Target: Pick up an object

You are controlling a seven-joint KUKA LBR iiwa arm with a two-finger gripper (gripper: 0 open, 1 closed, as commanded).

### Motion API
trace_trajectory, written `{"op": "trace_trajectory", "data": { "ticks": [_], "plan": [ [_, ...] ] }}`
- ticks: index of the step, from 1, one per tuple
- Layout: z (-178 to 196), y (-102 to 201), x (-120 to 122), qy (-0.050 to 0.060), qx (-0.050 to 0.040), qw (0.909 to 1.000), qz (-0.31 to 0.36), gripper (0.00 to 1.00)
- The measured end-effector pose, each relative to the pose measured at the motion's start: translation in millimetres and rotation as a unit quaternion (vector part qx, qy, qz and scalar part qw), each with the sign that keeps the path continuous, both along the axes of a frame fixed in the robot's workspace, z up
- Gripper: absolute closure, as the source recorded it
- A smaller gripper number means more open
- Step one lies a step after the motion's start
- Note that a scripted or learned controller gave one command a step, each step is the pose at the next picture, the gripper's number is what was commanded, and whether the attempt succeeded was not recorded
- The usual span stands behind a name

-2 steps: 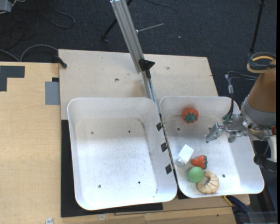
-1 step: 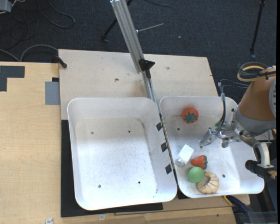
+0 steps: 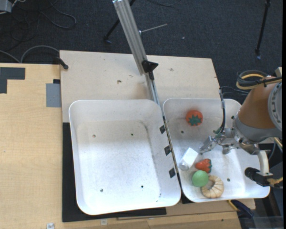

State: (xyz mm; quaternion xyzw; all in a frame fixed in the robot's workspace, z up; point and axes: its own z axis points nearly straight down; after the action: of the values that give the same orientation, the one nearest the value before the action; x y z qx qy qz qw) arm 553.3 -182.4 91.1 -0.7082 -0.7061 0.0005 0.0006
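Observation:
The right bin (image 3: 248, 187) holds several small objects: a red tomato with a green top (image 3: 194, 118) near its back, a white block (image 3: 188, 157), a small red pepper-like piece (image 3: 204, 165), a green ball (image 3: 199, 178) and a tan ridged shell-like piece (image 3: 213, 187) near the front. My gripper (image 3: 218, 143) hangs low over the middle of the right bin, just right of the white block and above the red piece. Its fingers look spread apart with nothing between them.
The left bin (image 3: 86, 113) lies beside the right one, with black clips along the shared rim (image 3: 166, 149). A slanted aluminium bar (image 3: 133, 37) rises from behind the bins. The wooden bench extends to the left.

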Motion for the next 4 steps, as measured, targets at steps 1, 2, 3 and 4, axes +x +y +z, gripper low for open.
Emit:
{"op": "trace_trajectory", "data": {
  "ticks": [1,2,3,4],
  "plan": [
    [11.1,-0.6,0.0,0.000,0.0004,1.0000,-0.002,1.00],
    [54.9,-3.0,5.6,-0.001,-0.0001,1.0000,0.002,1.00],
    [108.3,-0.6,-3.3,-0.002,-0.0003,1.0000,0.002,1.00],
    [145.2,-1.4,-2.8,-0.002,-0.0004,1.0000,0.002,1.00]
  ]
}}
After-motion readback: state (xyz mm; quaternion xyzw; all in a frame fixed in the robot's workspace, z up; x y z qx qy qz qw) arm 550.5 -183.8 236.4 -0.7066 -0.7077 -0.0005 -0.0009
